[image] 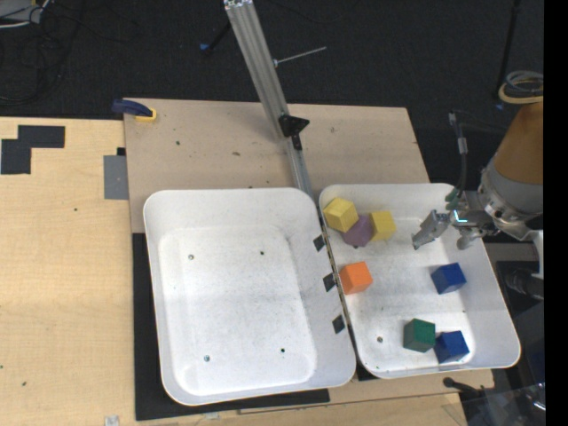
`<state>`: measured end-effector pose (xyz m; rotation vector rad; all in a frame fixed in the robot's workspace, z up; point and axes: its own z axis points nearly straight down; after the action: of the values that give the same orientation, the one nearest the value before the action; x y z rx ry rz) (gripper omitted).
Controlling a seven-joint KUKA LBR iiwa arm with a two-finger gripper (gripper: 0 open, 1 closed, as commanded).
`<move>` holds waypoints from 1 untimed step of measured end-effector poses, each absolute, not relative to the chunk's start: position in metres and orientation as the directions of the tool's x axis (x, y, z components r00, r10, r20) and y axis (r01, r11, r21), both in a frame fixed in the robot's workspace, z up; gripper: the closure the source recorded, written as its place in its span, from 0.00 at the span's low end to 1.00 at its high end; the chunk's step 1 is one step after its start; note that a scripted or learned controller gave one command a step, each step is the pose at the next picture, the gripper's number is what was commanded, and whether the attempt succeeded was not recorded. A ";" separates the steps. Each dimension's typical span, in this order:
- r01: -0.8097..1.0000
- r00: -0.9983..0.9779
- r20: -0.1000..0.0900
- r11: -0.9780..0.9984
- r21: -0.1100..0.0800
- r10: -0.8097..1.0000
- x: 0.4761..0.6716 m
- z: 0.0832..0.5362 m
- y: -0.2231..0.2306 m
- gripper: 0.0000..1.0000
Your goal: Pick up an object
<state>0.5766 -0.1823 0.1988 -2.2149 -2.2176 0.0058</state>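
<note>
1. Gripper (432, 230) hangs over the right bin (497, 344), fingers spread, pinching nothing.
2. Nearest blue cube (448, 278) lies just below the jaws, apart from them, on the bin floor.

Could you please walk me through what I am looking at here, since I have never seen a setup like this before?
Certainly. This is a single picture from a camera fixed above a workbench, looking down at a slant. The machine entering from the picture's right is a robot arm, grey with an orange band; at its tip is a claw, the part meant for grasping. Its job is to pick up an object.

On the bench sit two shallow white bins side by side. The left bin has a few dark specks on its floor. The right bin holds small blocks: two yellow blocks flanking a purple one, an orange block, two blue blocks and a green block.

The claw hovers over the right bin's upper right area, and nothing is visible between its fingers.
</note>
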 end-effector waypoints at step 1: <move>1.000 -0.001 0.001 0.001 -0.003 1.000 0.578 0.201 -0.183 0.00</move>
<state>0.5776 -0.1825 0.2012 -2.2175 -2.2206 0.0022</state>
